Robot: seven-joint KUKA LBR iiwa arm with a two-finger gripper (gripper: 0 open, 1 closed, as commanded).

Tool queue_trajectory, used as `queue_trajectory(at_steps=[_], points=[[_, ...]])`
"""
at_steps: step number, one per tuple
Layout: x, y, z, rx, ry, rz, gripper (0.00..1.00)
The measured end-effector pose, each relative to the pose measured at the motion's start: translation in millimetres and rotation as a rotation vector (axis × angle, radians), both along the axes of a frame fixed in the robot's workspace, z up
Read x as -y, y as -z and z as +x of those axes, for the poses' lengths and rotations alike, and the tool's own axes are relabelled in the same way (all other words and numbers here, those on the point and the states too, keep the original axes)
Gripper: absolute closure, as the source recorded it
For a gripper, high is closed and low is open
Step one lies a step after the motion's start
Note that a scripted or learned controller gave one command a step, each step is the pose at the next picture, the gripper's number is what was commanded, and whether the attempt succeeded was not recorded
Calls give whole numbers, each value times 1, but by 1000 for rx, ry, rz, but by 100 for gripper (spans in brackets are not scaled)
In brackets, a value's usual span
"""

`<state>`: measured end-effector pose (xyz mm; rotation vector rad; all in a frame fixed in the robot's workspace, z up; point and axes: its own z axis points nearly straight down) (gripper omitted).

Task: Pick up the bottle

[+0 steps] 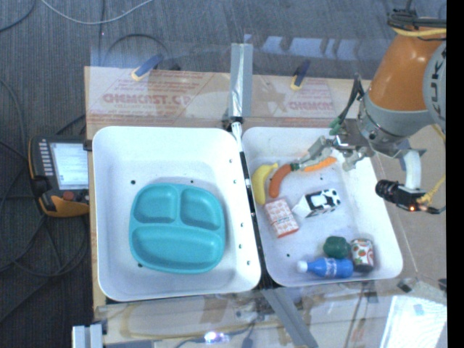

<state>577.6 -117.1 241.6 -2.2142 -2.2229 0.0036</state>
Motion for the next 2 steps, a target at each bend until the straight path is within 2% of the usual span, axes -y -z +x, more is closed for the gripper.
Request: queue_trajectory(at_steps=[1, 2], points=[[2, 89, -63, -3, 174, -1, 0], [4, 147, -86, 24, -5, 1, 0]])
